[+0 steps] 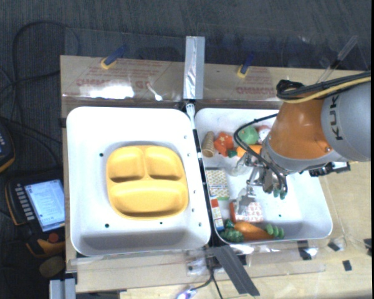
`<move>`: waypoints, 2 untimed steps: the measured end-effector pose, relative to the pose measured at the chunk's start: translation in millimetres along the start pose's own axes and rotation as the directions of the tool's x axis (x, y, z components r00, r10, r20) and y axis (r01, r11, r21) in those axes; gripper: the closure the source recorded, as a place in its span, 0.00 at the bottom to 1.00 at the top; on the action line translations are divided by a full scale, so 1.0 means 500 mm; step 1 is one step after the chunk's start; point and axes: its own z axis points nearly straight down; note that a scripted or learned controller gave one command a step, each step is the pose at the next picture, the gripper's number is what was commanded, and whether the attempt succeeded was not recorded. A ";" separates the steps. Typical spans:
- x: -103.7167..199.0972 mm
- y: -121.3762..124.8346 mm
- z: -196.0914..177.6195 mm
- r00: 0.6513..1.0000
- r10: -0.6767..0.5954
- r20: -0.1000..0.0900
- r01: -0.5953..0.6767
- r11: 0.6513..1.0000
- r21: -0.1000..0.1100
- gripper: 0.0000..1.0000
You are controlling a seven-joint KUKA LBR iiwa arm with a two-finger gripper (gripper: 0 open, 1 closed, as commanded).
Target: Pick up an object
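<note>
Two shallow white bins are set side by side on the bench. The left bin (pixel 87 167) is occupied by a yellow compartment tray (pixel 147 180), which lies flat near its centre. The right bin (pixel 311 213) is entered from the right by the arm (pixel 305 132), and the gripper (pixel 248 199) is lowered over the bin's middle. A small red-and-white packet (pixel 252 212) is seen just below the gripper and appears to be touched by it; whether the jaws are clenched on it cannot be told. A toy carrot (pixel 252 231) lies along the near wall. A patterned card (pixel 216 184) rests beside the dividing wall, and a red-orange toy (pixel 224 143) sits near the far wall.
</note>
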 end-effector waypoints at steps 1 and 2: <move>-0.153 0.038 0.003 0.986 0.168 -0.005 -0.168 0.986 0.000 0.00; -0.138 0.035 0.003 0.944 0.330 -0.002 -0.330 0.944 0.003 0.00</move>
